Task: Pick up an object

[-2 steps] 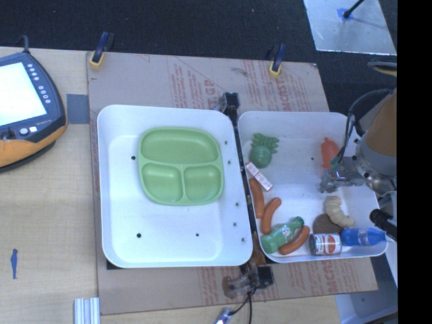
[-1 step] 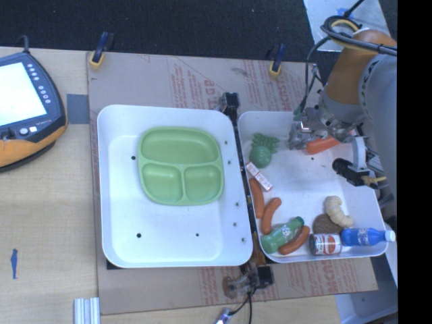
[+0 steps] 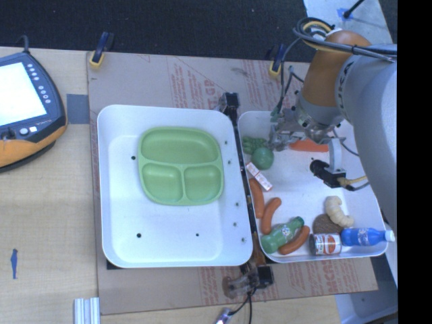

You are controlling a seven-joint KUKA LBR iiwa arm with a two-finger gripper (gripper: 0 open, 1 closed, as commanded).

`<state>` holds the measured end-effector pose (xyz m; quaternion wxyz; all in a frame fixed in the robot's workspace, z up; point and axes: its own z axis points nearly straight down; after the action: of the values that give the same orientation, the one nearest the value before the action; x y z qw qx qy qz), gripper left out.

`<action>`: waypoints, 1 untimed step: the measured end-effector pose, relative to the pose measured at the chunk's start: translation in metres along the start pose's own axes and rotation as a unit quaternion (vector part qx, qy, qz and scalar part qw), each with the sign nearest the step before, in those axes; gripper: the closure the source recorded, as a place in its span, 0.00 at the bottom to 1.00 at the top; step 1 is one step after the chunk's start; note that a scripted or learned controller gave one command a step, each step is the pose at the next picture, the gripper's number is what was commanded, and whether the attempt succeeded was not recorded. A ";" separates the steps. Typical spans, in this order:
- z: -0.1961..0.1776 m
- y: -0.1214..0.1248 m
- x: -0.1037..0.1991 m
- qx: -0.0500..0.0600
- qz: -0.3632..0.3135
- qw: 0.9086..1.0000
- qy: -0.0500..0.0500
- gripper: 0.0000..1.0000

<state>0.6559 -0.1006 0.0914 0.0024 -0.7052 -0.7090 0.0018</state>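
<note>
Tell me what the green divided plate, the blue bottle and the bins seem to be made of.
Green divided plate: likely moulded plastic, matte, with an even colour and soft rounded ridges between compartments.
Blue bottle: probably plastic, glossy, with a white cap; too small to be sure.
Bins: look like thin white plastic, smooth with a slight sheen, rounded corners and a raised rim.

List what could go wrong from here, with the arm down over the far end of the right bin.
1. The hand sits low among the green vegetable and an orange piece; closing here may pinch two items or none.
2. It works close to the right bin's far wall, which could block a finger.
3. Sausages, bottle and can lie crowded, so a slipped item could knock others.
</note>
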 end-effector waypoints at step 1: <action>-0.062 -0.016 -0.113 -0.002 0.002 1.000 -0.001 0.00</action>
<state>0.6406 -0.2140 0.1538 0.0000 -0.7067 -0.7075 0.0012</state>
